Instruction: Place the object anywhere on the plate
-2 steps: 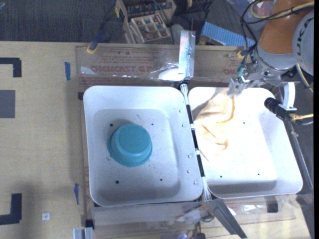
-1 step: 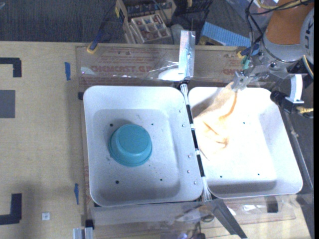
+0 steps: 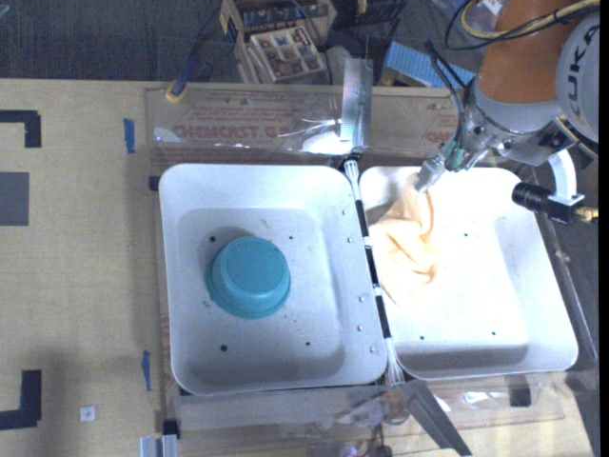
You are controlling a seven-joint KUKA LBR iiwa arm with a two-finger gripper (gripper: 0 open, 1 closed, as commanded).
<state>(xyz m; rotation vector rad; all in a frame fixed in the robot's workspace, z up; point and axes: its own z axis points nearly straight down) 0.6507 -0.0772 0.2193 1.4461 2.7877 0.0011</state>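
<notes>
- The object here looks like a pale orange cloth, crumpled up in the right bin, over toward that bin's 9 to 10 o'clock side, close to the divider between the two bins.
- My guess is it handles soft and floppy, very light, no stiffness at all. It'll drape and drag instead of lifting clean, so I'd want a pinch on a bunched fold or raised peak, not a flat bit.
- The top of the cloth rises to a point right at the gripper, at about 11 o'clock in the bin. The tip appears pinched on that corner, so I'd call it closed on the cloth, though the glare makes it hard to be sure.
- The plate looks to be the teal round dish, sitting mid left bin, well apart from the cloth at roughly 9 o'clock.
- Risk as I see it: the trailing cloth snagging the bin walls on the way over.
</notes>
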